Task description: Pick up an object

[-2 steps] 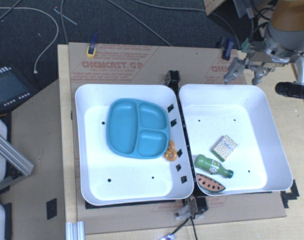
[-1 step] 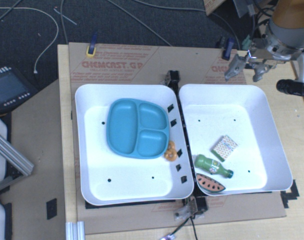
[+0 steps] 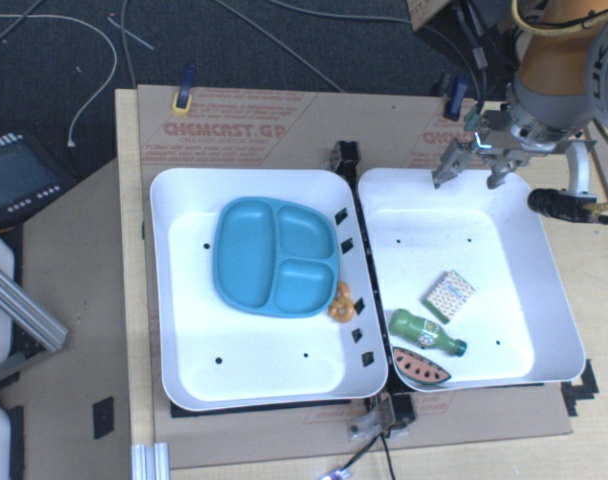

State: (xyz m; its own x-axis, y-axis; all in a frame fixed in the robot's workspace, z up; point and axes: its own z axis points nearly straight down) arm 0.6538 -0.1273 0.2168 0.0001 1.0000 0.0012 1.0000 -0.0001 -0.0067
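Gripper hanging over far edge of right bin, at about 12 o'clock of that bin. Jaws standing apart, released, grasping nothing.

Task looking not yet begun in effect – nothing lifted. Candidates lying in right bin toward 6 o'clock: small patterned box, green bottle just beside it, watermelon slice resting at near rim.

In left bin – blue divided plate and small orange thing touching plate at 4 o'clock.

Remaining, as I am judging: choosing object, descending, closing, lifting.
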